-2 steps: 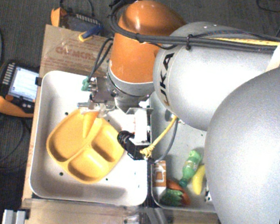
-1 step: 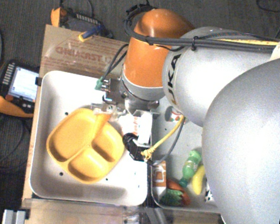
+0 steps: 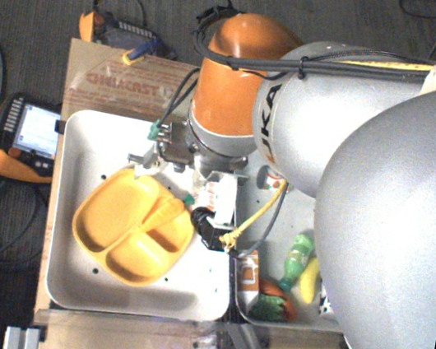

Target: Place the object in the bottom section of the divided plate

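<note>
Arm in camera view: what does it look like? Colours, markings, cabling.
The arm has bulky, rounded silver-grey shells, with a glossy orange band above the wrist. Black lettering, partly visible, runs down the grey shell beside the band. Black cables run along its top edge beside a pale yellow strip. The gripper is dark grey metal with small green fittings.

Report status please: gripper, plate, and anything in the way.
Gripper above left bin, at top edge of yellow divided plate. Load cannot be told. Bottom section bare. Green bottle in right bin, apart.
</note>
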Available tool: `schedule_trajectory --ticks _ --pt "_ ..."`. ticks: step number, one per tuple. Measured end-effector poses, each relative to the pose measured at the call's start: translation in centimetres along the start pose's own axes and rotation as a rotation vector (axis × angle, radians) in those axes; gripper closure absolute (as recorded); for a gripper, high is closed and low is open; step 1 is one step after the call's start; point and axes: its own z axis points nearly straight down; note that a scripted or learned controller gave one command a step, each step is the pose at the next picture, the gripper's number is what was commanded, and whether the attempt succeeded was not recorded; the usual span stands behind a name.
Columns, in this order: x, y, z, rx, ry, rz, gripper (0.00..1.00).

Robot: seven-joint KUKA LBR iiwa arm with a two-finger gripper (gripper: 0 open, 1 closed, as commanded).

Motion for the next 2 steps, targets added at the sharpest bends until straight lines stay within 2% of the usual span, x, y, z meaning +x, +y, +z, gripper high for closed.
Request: schedule_trajectory --ticks 1,2 --pt "6.5 2.7 0.0 -0.002 -0.002 -0.109 0.00" --pt "5.2 1.4 12.8 -0.004 0.001 0.008 0.00"
